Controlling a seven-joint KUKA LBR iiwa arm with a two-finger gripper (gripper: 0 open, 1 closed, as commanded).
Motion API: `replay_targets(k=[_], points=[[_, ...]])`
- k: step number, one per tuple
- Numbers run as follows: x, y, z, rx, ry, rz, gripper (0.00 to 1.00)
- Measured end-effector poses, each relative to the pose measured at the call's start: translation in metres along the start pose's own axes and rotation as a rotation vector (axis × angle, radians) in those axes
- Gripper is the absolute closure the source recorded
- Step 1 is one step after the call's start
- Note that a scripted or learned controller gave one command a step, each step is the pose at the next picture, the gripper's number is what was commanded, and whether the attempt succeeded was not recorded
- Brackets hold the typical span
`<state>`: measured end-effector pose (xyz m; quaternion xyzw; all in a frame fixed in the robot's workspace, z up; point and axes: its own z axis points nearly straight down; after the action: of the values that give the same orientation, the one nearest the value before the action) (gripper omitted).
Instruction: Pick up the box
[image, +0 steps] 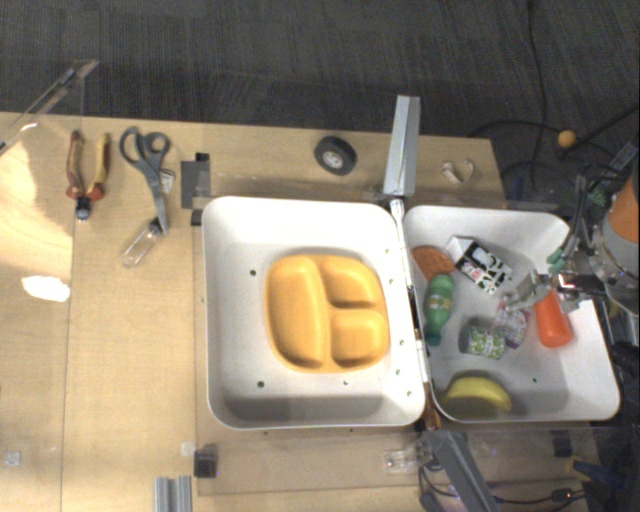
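The box (481, 266) is small and white with black print. It lies tilted in the far part of the right bin (590, 395), next to an orange-red item (432, 261). My gripper (520, 303) reaches in from the right and hangs low over the middle of that bin. It is to the right of the box and a little nearer the camera, apart from it. Just below the gripper lies a green-labelled can (486, 342), and an orange bottle-like object (552, 320) is at its right.
A green bottle (438, 305) lies along the right bin's left wall and a banana (478, 393) at its near edge. The left bin (230, 300) holds a yellow divided tray (325, 310). Scissors (150, 165), pliers (85, 170) and a tape roll (335, 155) lie on the bench.
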<state>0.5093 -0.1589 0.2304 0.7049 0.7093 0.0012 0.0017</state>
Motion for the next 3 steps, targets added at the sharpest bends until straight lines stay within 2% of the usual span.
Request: replay_targets(k=[1,2,3], points=[[-0.011,0.039,0.123,-0.009,-0.004,-0.301,0.0],[-0.031,0.051,0.134,-0.023,-0.006,-0.233,0.0],[-0.035,0.055,0.12,-0.038,-0.021,-0.234,1.0]])
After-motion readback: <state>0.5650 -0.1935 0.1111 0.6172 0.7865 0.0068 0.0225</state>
